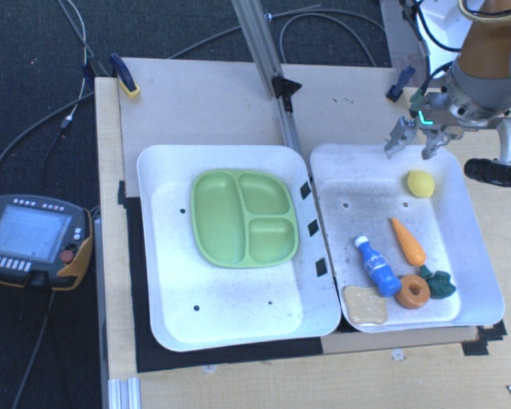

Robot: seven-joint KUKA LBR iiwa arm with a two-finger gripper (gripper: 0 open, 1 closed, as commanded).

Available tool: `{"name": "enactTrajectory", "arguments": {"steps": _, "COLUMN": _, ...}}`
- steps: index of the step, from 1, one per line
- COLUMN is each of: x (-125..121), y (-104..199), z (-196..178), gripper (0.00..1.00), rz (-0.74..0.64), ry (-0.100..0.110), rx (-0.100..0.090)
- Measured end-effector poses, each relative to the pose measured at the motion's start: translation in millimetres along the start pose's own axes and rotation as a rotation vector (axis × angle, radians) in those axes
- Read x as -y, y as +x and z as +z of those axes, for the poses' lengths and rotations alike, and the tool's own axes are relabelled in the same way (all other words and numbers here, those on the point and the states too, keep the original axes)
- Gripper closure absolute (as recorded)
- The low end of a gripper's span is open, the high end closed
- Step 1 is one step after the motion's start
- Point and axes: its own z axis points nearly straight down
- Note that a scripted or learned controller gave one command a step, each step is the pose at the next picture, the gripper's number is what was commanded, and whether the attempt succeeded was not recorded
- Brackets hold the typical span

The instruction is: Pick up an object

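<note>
1. Since you're looking down at a slant, start at the near edge: the right bin (485,271) has its small stuff bunched in the near corner. There's a tan bread-like slab (364,305), an orange ring (413,290), and a dark green toy (439,284) touching the ring.
2. Just past those you've got a blue bottle (377,267) lying down and an orange carrot (406,241) beside it, close but apart.
3. The left bin (166,228) has a green divided plate (243,218) sitting in the middle.
4. Further back in the right bin is a yellow ball (421,183), on its own, well apart from the pile.
5. At the far rim the claw (416,141) hangs with its fingers spread apart and nothing between them, near the ball but not on it.
6. My read: you're at the approach step, nothing grabbed yet. The ball looks like the easiest pick. Next move would be shifting the claw over it and coming down with the fingers straddling it. It's round, so it could roll if one finger touches first.
</note>
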Motion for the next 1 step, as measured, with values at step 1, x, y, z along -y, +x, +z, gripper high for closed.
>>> {"name": "enactTrajectory", "arguments": {"steps": 1, "x": -0.9, "y": 0.1, "z": -1.8, "gripper": 0.00, "rz": -0.001, "ry": -0.003, "rx": 0.001}}
